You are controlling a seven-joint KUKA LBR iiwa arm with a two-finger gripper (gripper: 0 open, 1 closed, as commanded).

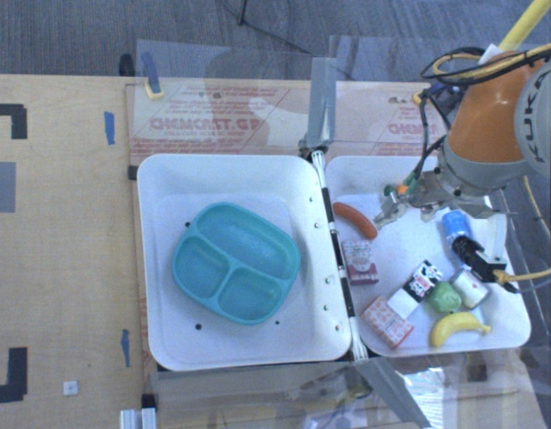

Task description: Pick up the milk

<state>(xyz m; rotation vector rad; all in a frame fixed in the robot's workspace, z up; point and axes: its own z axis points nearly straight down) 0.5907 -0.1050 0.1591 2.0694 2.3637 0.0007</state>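
1. Nearest the camera, at the front of the right-hand shallow white bin (516, 324), lies a curved yellow banana (457, 327), its ends turned upward in the view.
2. Just left of it sits a small pink-and-white patterned box (387, 321), tilted on a diagonal.
3. The small white milk carton with black cow patches (416, 289) lies on its side in the front half of the right bin, between the patterned box and a round green fruit (446, 298), which it appears to touch. Its long axis runs diagonally: the plain white end points toward the front left, the black-patched end toward the back right.
4. A red-orange sausage (355, 220) lies near the bin's left wall, with a small dark-red packet (359, 264) in front of it.
5. The gripper (402, 200) hangs over the back half of the right bin, well apart from the milk; whether its jaws are apart or together I cannot tell.
6. A blue bottle-like object (455, 224) lies below the arm's orange band.
7. The left-hand white bin (168, 186) holds a teal plastic plate with three compartments (236, 262).
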